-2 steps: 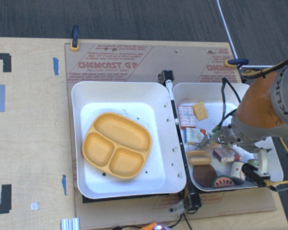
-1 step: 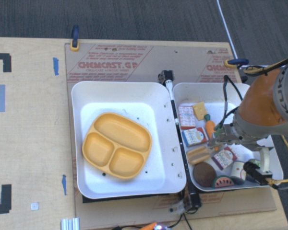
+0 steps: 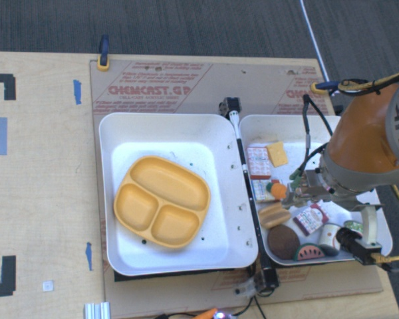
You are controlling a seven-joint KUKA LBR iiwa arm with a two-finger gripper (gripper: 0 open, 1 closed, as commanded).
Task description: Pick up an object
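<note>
The right bin holds several small toy foods. Among them are a yellow cheese square, a red and white packet, a small orange ball, a tan bun, a brown round piece and a watermelon slice. My gripper hangs low over the middle of this bin, just right of the orange ball and above a second red and white packet. The grey wrist and orange band hide what lies under it.
The left bin holds a yellow divided plate. A black bar runs between the two bins. Cables trail off the arm at the right, and a white cup lies near the right bin's front edge.
</note>
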